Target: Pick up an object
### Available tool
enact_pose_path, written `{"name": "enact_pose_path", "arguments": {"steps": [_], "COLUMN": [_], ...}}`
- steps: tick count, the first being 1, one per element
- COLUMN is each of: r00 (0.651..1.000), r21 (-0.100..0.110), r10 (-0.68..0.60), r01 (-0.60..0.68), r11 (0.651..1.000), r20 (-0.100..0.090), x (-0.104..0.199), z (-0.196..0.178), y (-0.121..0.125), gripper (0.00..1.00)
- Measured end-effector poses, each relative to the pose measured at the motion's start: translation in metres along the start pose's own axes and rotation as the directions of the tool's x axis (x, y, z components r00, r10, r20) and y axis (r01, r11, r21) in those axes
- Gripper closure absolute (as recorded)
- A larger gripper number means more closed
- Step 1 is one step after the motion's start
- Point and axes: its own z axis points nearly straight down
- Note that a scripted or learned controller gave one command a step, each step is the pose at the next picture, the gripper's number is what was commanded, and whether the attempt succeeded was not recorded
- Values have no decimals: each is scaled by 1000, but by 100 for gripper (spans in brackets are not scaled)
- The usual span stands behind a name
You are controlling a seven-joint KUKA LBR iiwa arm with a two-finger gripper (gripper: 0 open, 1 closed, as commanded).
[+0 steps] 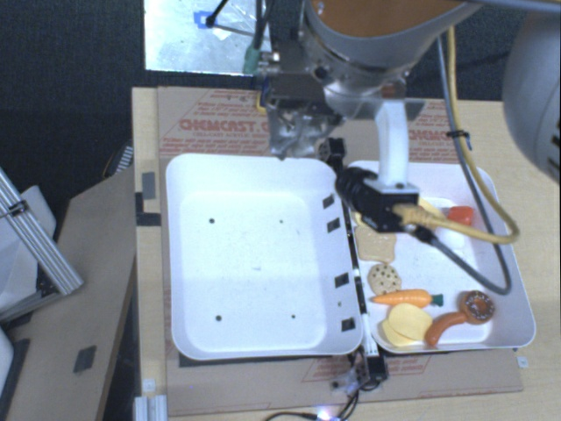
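My end effector (302, 139) hangs over the far edge of the bins, near the seam between them; whether it is released or clenched I cannot tell from here, and nothing is visibly in it. To do this step well, I judge I should swing across to the right bin (513, 310), settle on one piece lying apart from its neighbours, and come down squarely over it. The carrot (401, 298) looks a fair choice, lying by itself between the cookie (383, 278) and the yellow piece (406, 326). A doughnut (479, 306) sits toward that bin's near right corner. The left bin (254, 253) bears only small dark marks.
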Motion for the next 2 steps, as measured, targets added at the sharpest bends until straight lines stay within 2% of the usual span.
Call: {"name": "enact_pose_path", "arguments": {"steps": [1, 2], "r00": [1000, 1000], "r21": [0, 0], "r10": [0, 0], "r01": [0, 0], "r11": [1000, 1000], "r20": [1, 1], "x": [0, 0], "z": [0, 0], "y": [0, 0], "gripper": [100, 0]}}
